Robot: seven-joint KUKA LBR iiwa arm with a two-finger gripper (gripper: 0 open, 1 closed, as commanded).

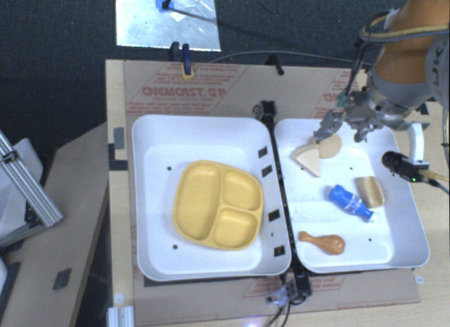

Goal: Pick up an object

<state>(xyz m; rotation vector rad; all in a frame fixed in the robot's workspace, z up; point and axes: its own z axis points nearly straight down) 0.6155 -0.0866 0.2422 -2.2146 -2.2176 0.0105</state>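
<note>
The pincer (344, 130) hangs spread above a tan wedge (308, 159) in the right bin (408, 248).

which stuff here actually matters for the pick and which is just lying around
Belongs to the job:
- gripper, fingers spread above the right bin's far end
- cream wedge and tan round piece, just under it
- blue bottle
- tan cup
- drumstick toy
- right bin

Just lying about:
- yellow divided plate
- left bin
- foil sheet
</note>
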